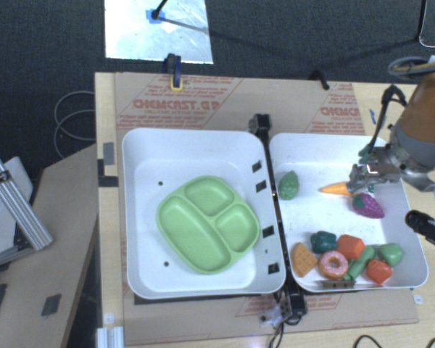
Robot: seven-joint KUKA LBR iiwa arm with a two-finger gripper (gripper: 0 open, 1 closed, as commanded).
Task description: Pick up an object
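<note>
The gripper (362, 178) is hovering in the right bin (312, 149), just beside the orange carrot (336, 189) and purple toy (368, 206). Jaw state cannot be determined.

The light is even and fairly bright, coming mostly from above. The two white bins (196, 147) are close to washed out, their walls nearly without shading. A shiny metal sheet (158, 20) at the upper left of the frame catches a mottled glare. Shadows are soft and short: a faint one under the green tray (206, 225), small ones beneath the toy food at lower right. The dark floor along the top stays dim. Focus is slightly soft overall, with fine detail smeared on the printed cardboard (177, 104).
</note>
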